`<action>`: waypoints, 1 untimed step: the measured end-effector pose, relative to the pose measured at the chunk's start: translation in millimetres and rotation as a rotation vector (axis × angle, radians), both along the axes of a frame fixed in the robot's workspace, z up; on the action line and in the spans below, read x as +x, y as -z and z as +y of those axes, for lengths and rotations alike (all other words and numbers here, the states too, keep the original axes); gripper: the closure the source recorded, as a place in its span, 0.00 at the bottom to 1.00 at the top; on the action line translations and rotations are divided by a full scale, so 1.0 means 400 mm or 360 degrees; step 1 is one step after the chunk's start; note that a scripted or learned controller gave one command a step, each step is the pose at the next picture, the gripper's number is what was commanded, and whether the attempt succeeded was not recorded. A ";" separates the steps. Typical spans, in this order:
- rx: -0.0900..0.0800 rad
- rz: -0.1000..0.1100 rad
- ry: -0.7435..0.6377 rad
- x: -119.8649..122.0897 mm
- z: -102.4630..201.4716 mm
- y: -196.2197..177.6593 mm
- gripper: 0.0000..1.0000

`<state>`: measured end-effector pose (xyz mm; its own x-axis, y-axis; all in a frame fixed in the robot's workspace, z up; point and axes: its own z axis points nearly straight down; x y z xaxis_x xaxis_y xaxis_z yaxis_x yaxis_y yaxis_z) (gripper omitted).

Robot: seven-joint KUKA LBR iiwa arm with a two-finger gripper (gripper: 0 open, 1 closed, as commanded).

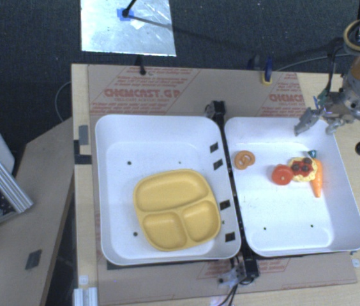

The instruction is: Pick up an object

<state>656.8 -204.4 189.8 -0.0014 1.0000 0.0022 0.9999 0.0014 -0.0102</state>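
Two fingers spread; hand (318, 123) empty above right bin (295, 228).

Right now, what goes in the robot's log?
gripper: open, holding nothing | over right bin back edge | nearest: carrot, tomato

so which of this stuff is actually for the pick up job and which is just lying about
For the job:
- hand, above the right bin's far edge, holding nothing
- pretzel, tomato, berry pastry and carrot, all in the right bin

Lying about:
- yellow divided tray in the left bin
- foil sheet beyond the bench
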 end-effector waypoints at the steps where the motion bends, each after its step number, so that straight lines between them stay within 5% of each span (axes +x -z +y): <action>1: -0.0005 -0.0020 -0.0004 0.008 0.001 -0.020 0.00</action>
